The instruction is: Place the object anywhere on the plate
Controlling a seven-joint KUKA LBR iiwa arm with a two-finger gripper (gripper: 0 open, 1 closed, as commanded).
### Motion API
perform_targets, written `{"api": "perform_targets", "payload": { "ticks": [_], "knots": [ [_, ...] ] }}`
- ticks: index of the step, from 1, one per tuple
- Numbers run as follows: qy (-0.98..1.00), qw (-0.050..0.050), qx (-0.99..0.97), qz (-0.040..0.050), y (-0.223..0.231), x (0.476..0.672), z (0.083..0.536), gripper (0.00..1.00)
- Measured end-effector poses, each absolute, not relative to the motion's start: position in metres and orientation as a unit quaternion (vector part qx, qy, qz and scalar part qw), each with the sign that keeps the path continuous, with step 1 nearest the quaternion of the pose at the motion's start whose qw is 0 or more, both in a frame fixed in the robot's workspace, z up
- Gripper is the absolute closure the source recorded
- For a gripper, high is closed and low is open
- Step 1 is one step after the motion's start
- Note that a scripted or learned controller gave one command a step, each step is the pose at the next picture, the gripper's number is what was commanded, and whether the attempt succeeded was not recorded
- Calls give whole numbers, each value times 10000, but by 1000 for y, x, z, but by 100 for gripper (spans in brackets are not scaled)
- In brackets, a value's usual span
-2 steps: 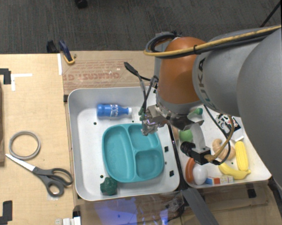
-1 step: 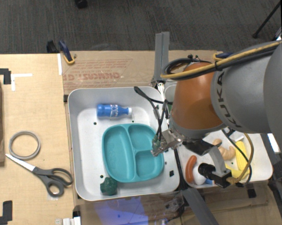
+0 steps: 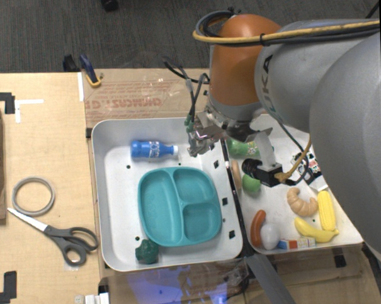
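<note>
Overhead, grey arm's two-finger gripper (image 3: pixel 199 141) hovers at back right of left shallow white bin (image 3: pixel 111 202), near divide; finger state unreadable, nothing visibly held. Teal three-compartment plastic plate (image 3: pixel 179 205) fills bin centre. Blue plastic bottle (image 3: pixel 151 150) lies behind plate; dark green lumpy toy (image 3: pixel 146 251) touches plate's front left corner.

The teal plate (image 3: pixel 179 206) looks like smooth, slightly glossy plastic; the white bins (image 3: pixel 111 202) matt plastic; the table (image 3: pixel 39 155) pale wood; the scissors (image 3: pixel 55 235) probably steel-bladed.
</note>
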State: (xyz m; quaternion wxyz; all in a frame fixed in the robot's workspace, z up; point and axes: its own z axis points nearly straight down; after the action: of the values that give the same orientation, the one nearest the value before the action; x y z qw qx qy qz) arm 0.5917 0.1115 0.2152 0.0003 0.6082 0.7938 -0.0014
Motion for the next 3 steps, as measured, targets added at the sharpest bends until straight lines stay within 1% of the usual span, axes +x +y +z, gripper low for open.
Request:
{"api": "perform_targets", "payload": {
  "ticks": [1, 2, 3],
  "knots": [
    [8326, -1, 5538, -15, 94, 500, 275, 100],
    [8851, -2, 4654, -10, 53, 478, 278, 100],
    [9289, 2, 3703, -7, 117, 478, 285, 100]
  ]
}}
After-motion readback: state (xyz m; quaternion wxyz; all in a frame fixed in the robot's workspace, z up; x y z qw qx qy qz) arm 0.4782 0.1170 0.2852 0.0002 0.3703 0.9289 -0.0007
